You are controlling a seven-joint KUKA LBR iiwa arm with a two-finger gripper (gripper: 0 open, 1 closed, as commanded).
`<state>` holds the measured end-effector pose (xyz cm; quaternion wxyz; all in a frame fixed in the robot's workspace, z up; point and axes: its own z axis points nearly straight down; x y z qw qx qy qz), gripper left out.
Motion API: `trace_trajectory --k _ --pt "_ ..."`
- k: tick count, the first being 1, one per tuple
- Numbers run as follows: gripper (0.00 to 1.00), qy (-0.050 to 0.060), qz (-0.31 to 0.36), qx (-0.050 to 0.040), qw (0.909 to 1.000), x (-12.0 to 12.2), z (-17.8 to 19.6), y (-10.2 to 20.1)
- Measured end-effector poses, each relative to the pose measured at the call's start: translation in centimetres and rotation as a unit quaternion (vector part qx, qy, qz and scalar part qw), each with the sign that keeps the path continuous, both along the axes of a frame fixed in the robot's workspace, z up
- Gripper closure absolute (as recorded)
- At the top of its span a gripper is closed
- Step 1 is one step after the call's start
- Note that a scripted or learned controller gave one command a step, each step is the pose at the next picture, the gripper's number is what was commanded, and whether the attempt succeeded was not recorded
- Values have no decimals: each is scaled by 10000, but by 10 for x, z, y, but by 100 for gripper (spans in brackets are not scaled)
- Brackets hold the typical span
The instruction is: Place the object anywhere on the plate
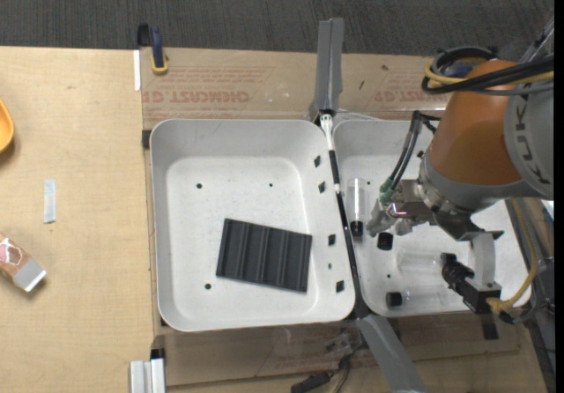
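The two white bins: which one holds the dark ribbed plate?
The left bin holds the dark ribbed plate, lying flat near its front. The right bin has the arm's gripper above it instead.

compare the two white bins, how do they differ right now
The left bin holds a dark ribbed rectangular plate lying flat and slightly askew; the right bin holds small dark pieces. The arm hangs over the right bin, while the left bin is unobstructed. Both are shallow, white and side by side.

We see 2 white bins: a dark ribbed plate [264, 255] lies in the left bin [176, 206]; the arm [480, 131] hangs over the right bin [374, 290].
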<state>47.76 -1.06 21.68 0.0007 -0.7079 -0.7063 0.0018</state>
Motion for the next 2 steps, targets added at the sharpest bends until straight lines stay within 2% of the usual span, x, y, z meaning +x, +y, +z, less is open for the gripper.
trace_trajectory --k 1,2 --pt "100 0 -59 -5 10000 2 15 75" --pt "100 9 -222 -9 9998 1 -10 145"
